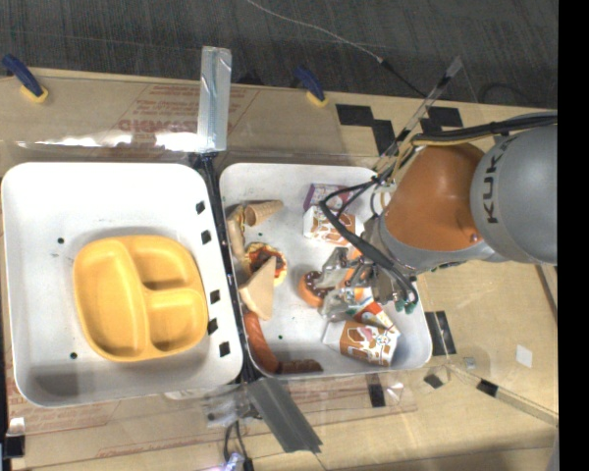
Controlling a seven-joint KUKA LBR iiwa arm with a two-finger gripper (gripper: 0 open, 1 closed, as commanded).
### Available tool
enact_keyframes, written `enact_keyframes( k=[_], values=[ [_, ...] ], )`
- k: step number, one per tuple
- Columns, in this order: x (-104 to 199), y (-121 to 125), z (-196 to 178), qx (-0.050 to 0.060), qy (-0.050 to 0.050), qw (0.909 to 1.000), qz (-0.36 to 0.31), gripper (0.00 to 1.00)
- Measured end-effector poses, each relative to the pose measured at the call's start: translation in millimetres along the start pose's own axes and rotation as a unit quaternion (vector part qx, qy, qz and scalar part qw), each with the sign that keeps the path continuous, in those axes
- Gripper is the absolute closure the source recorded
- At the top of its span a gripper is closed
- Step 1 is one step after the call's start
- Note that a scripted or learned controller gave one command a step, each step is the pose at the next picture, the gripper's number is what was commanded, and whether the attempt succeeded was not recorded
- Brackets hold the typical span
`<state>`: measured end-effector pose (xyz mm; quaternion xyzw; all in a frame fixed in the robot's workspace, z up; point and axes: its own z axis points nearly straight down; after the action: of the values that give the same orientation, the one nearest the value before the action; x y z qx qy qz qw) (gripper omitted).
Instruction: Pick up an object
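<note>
Gripper (pixel 346 285) down among the clutter in the right bin (pixel 275 180).

It hung low over a small brownish item (pixel 314 285) near the middle of the right bin, just beside it, and from where I stood I could not tell how the gripper was set. A printed packet (pixel 368 340) lay just below, another packet (pixel 324 219) above it. A cone-shaped pastry (pixel 258 211), a wedge of bread (pixel 258 287) and a sausage (pixel 258 346) lined that bin's left wall. The left bin (pixel 39 194) held a yellow divided tray (pixel 137 294).

Small cartons (pixel 369 340), food toys (apparently) in right bin (pixel 275 180).
</note>
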<state>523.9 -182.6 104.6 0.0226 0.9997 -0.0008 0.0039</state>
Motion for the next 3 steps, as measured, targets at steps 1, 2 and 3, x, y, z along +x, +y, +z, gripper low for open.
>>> enact_keyframes(
  k=[1,2,3],
  values=[
    [-59.6,-2.1,-119.8,0.001,0.001,0.9835,0.181,1.00],
    [-58.7,-1.8,-117.5,0.000,0.003,0.9835,0.181,0.00],
    [-57.7,-20.8,-21.2,0.000,-0.004,0.9739,0.227,0.00]
  ],
)
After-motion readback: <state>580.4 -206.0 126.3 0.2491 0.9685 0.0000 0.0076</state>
